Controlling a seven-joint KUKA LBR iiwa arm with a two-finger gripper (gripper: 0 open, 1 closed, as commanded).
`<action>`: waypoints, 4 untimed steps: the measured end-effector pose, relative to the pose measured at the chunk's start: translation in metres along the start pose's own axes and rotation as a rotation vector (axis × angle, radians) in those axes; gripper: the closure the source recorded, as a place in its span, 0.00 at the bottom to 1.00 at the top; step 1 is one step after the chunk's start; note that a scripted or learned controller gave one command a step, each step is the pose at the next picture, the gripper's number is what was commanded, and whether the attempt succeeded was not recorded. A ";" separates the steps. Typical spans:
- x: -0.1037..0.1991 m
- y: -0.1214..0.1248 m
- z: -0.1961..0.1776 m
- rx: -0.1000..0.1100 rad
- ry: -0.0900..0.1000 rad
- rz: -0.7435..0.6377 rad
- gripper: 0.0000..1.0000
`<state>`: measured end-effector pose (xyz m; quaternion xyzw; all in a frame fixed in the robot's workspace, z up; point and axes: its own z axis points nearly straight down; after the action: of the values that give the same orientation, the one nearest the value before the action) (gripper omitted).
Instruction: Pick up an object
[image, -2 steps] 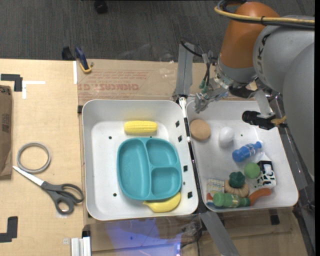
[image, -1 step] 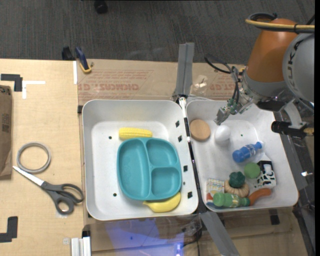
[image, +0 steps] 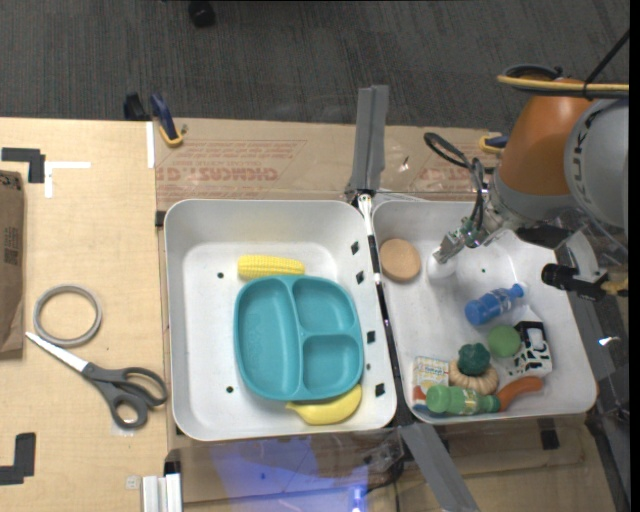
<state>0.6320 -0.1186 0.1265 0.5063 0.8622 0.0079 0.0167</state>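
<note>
My gripper hangs over the far part of the right bin, just right of a tan round disc. A blue bottle lies on the bin floor a little below and to the right of the gripper. At the near end is a cluster: a green round piece, a lighter green piece, a black-and-white item, an orange carrot, a green bottle and a small printed box. Nothing is visibly held by the gripper.
The left bin holds a teal divided plate, a yellow corn cob at its far edge and a banana at its near edge. Scissors and a tape roll lie on the bench at left.
</note>
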 end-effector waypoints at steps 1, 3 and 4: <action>0.005 -0.010 0.018 0.029 0.018 0.002 0.00; 0.043 -0.083 0.031 0.032 0.021 0.045 0.00; 0.006 -0.115 0.030 0.026 0.022 -0.052 0.00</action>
<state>0.5301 -0.1693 0.0927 0.4838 0.8752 0.0018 0.0009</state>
